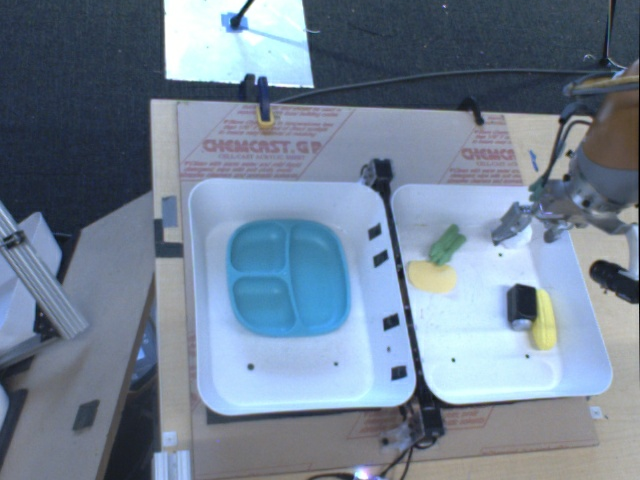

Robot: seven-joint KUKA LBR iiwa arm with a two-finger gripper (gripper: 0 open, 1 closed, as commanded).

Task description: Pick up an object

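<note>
Yellow block (543,320) and black item (521,305) lay touching in the right bin (590,368), gripper (528,224) hovered above its far side, fingers spread, holding nothing; looked like approach step, next move needed descent over one target, maybe the green piece (447,244).

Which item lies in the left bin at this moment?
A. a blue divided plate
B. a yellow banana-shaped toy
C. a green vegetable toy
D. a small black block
A: the blue divided plate rests alone on the floor of the left bin, while the yellow, black and green items all sit in the right bin.
</note>
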